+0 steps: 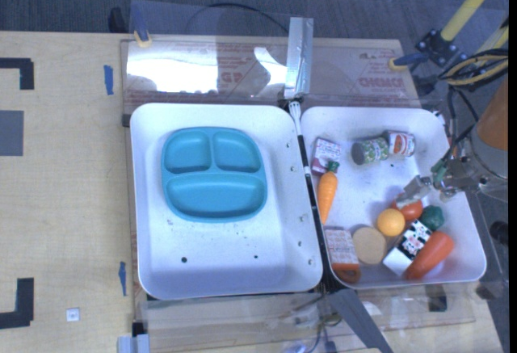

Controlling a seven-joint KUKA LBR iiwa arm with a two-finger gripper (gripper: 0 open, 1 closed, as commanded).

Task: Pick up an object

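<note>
Jaws low in right bin; open or closed, cannot tell. Orange ball just below-left. Can up-left. Blue tray far left.

The two bins look like smooth, slightly glossy white plastic, the left one speckled with small dark marks. In it lies a turquoise divided plate of matt, smooth plastic. The bench is pale wood with a dull, fine grain. Along the bins' far edge stands a clear sheet, shiny with glare, joined by a strip of silvery tape. The toy carrot at the right bin's left edge has a satin plastic sheen.
</note>
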